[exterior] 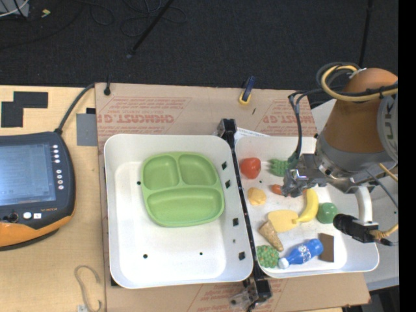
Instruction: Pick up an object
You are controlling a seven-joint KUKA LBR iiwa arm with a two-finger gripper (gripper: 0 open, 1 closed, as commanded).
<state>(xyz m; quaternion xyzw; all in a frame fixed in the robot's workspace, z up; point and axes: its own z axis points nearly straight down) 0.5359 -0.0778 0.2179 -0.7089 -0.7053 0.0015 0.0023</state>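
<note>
- The arm [356, 119] leans in from the right over the right bin [370, 255], its gripper [294, 182] low among the toys, near the middle of that bin.
- Nothing is lifted: every object I can see lies on the bin floor, so the pick looks not yet done.
- The fingers are a dark tangle from here; I cannot tell whether they are apart or together, and I see nothing between them.
- Closest candidates: a small orange-red piece [277, 189] just beside the gripper, and the banana [309, 206] just below it.
- Left to do, as I judge it: close on 1 item and raise it clear.
- Right bin contents: a red tomato [250, 168] near the divider, a green leafy piece [279, 167], a yellow lump [257, 197], a yellow wedge [282, 220], a cone-like piece [272, 235], a green ball [326, 210], a blue bottle [303, 253], a brown block [326, 247] and a green dotted piece [267, 256].
- Left bin [123, 252]: 1 green divided plate [182, 189], its 3 compartments bare.
- On the worktop [39, 252] at the far left sits a control pendant [29, 181].
</note>
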